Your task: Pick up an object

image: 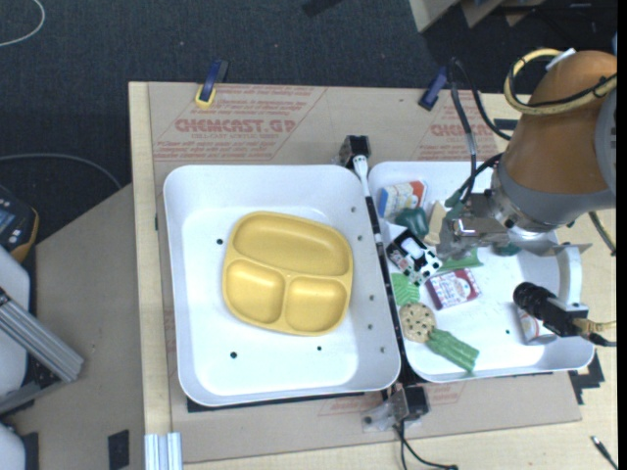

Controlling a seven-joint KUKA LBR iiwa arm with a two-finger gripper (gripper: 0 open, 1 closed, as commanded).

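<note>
While the metal two-finger gripper (458, 231) hangs low over the right white bin (558, 355), just above its clutter, a black-and-white toy cow (419, 260) and a maroon packet (452, 288) lie just beside it; a yellow divided plastic plate (287, 271) fills the left bin (196, 262).

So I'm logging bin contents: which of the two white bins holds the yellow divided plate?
The left bin. The yellow three-compartment plate lies in its middle, while the right bin holds small clutter, such as a cookie and a maroon packet.
</note>
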